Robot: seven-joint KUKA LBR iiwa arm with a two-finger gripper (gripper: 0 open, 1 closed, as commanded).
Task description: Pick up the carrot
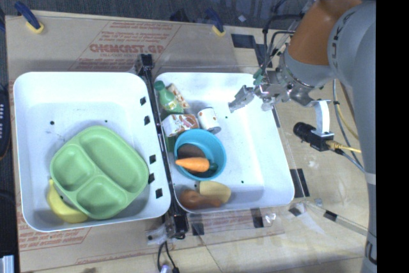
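Red print on the brown cardboard sheet (115, 41) under the bins reads "CHEMCAST GP" at about 11 o'clock of the view; the smaller red lines around it are too fine to read. More red lettering runs along the sheet's lower left edge, also illegible.

The 2 shallow white plastic bins sit side by side. In the right bin (255, 150), the orange carrot (193, 164) lies inside a round blue plastic bowl (216, 145), at the bowl's 6 o'clock, resting against a dark brown rounded item (190, 151) that I cannot identify. At the bowl's 12 o'clock lies a small white can with a red label (208, 119); its writing is too small to read. Beside it, at 10 o'clock, lie a brown-and-white packet (177, 123) and a green bottle with a printed label (169, 98), both with unreadable print. At the bowl's 6 o'clock, a yellowish pear-shaped piece (215, 189) touches a reddish-brown piece (192, 199) partly hidden under the bin rim.

In the left bin (38, 105), a green 3-compartment plastic tray (99, 169) covers most of a yellow object (61, 208) at its 7 o'clock.

The grey two-finger gripper (241, 99) hangs over the right bin's 1 o'clock area, well apart from the carrot, nothing between its fingers; whether they are apart or together cannot be told. The arm is cut off at the right.
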